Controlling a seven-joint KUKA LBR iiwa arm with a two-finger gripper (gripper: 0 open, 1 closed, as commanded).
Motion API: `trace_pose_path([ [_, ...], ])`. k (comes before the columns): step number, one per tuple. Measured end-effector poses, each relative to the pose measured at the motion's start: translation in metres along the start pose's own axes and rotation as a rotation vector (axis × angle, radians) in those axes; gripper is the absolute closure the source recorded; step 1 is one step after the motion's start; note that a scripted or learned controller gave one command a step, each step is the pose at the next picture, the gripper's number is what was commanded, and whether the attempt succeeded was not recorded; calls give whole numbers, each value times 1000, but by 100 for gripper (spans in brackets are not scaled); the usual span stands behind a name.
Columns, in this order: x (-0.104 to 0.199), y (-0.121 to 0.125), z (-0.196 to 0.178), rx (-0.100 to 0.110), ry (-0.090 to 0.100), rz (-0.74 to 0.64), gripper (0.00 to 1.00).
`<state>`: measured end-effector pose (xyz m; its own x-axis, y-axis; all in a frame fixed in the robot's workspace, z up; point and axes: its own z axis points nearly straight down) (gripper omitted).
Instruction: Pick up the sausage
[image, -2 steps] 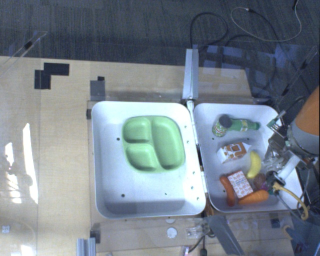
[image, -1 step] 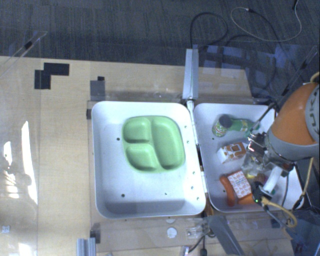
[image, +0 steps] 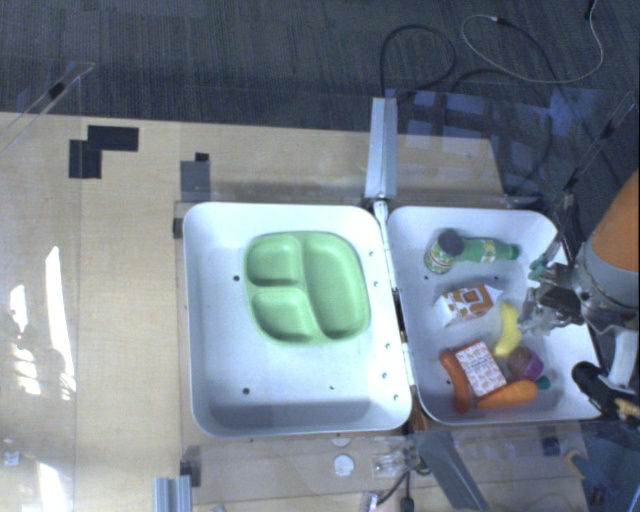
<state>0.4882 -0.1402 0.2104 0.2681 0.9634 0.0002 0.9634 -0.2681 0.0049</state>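
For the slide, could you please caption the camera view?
End effector at the right bin's edge beside the food, sausage unpicked; green tray in left bin.

A red-and-white printed packet (image: 481, 367) hid most of the reddish-brown sausage (image: 455, 380) near the right bin's (image: 420, 300) front edge.

The sausage (image: 456, 382) I'm after is reddish-brown, lying lengthwise in the right bin's near-left corner, partly tucked under a red-and-white packet.

Glossy white plastic bins (image: 210, 400), wooden bench (image: 100, 300)
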Motion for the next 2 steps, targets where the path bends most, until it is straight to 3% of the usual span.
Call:
trace_pose_path([
  [1,31,-6,106,-9,3,328,100],
  [2,-1,1,34,-3,0,-96,100],
])
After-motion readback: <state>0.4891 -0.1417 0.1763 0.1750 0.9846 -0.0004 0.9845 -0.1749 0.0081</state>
